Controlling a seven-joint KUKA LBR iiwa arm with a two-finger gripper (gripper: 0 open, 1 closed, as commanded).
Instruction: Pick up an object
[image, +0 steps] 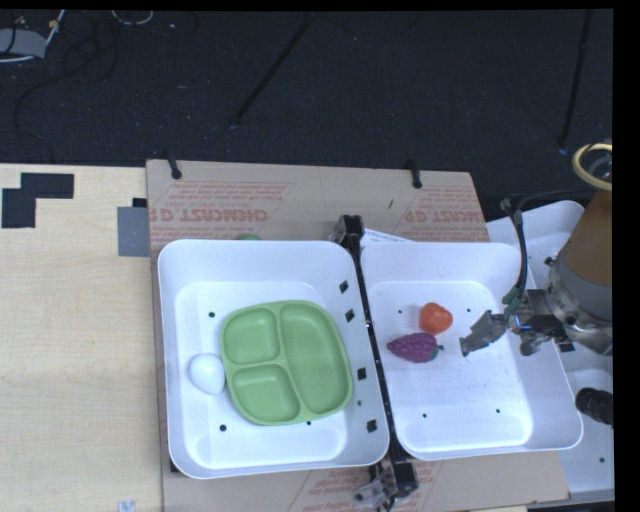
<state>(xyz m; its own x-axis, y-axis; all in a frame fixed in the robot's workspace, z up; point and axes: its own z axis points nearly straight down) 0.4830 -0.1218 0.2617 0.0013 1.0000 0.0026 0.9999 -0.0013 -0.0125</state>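
In the right bin (470, 425), a small orange-red round object (435, 318) lies near the middle. A purple oblong object (414, 347) lies just in front of it, almost touching. My gripper (506, 338) hovers over the right part of this bin, to the right of both objects and apart from them. It is open, and nothing sits between its fingers (481, 334). The grey arm with its orange band (598, 250) reaches in from the right edge.
The left bin (190, 290) holds a green divided plate (285, 360) and a small white egg-shaped object (207, 373) against the plate's left side. A black divider (365, 340) runs between the bins. Cardboard lies under both bins, and cables hang by the arm.
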